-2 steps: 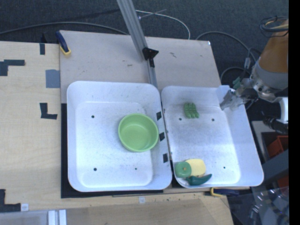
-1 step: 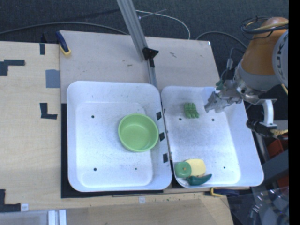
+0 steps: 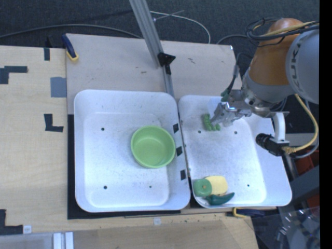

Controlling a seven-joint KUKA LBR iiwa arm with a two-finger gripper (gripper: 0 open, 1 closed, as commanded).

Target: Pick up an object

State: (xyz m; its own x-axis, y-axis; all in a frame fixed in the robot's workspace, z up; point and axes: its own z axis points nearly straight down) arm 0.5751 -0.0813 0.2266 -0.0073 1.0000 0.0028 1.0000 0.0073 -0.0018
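Wooden bench (image 3: 31,154) with dark tape marks carries two white bins side by side; cables trail over dark floor behind.

Left bin (image 3: 93,113): one light green bowl (image 3: 152,147), upright, near the centre-right.

Right bin (image 3: 270,185): small green block (image 3: 209,122), knobbly, in two short rows of studs, lying flat near the far left corner. At the near left corner, a yellow piece (image 3: 218,184) touching a round green piece (image 3: 203,187), with a dark teal piece (image 3: 223,197) just in front.

Arm enters from the right, orange band above grey wrist. Letters "KU" readable on the grey link; the rest is cut off.

Gripper (image 3: 223,115) is low over the far part of the right bin, just right of the block. Claw state: cannot tell. Block is not seen between the fingers.
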